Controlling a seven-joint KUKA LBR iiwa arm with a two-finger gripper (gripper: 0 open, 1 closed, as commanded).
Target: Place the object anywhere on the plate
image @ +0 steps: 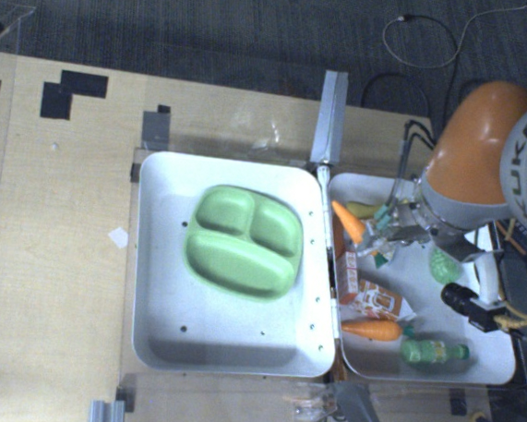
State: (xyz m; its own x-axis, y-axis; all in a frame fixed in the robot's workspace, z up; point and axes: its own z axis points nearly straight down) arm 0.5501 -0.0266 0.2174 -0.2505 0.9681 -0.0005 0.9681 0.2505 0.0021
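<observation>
A green divided plate (pixel 244 241) lies in the left white bin (pixel 154 334), with nothing on it. My gripper (pixel 381 238) hangs low over the upper left part of the right bin (pixel 499 367), just right of an orange carrot (pixel 348 221) that lies against the bin's left wall. Whether anything is between the gripper's tips is hidden by the wrist. A second carrot (pixel 371 330), a red and white packet (pixel 368 297) and a green bottle (pixel 433 351) lie nearer the front of that bin.
A pale green lumpy item (pixel 444 266) sits under the arm at the right. A metal divider post (pixel 329 119) stands between the bins at the back. Cables trail behind the right bin.
</observation>
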